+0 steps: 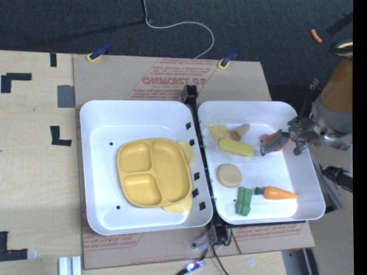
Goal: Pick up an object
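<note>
Nearest the camera in the right bin point(304, 211) lie a carrot point(279, 193) and, beside it, a green vegetable point(244, 200). Just above them sits a round beige biscuit point(229, 175). In the left bin point(97, 153) rests a yellow divided plate point(153, 172). Further back on the right, a corn cob point(236, 148) lies below a pale yellow piece point(218, 132) and a tan piece point(239, 132), the three close together. The gripper point(275, 142) hangs over the right bin, right of the corn, something red showing at its tip; whether its fingers are spread or closed, I cannot tell. At the back, a cardboard sheet point(172, 79) underlies both bins.
</note>
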`<move>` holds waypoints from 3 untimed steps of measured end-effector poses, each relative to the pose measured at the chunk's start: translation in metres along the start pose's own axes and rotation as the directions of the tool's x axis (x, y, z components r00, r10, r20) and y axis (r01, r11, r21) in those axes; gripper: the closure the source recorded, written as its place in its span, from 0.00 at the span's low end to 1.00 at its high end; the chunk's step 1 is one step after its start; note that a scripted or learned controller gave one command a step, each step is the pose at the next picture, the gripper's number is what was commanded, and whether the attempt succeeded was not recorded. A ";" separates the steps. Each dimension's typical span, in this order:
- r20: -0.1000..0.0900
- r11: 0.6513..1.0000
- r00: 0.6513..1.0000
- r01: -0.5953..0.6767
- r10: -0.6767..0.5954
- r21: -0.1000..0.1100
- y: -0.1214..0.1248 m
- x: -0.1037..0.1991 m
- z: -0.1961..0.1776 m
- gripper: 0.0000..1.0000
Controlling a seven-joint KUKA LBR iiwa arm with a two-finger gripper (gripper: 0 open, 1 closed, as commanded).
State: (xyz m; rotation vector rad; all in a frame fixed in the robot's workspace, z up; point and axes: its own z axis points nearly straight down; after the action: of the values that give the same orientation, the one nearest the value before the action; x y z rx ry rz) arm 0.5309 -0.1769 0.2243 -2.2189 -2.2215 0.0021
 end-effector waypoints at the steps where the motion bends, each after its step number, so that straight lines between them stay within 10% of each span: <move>1: 0.000 1.000 1.000 0.000 0.000 0.003 0.000 0.004 0.044 0.00; 3: 0.000 1.000 1.000 -0.002 0.002 -0.002 -0.002 0.006 0.138 0.00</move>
State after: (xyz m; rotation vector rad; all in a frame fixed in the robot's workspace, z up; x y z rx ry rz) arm 0.5287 -0.1708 0.0859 -2.2214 -2.2206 0.0002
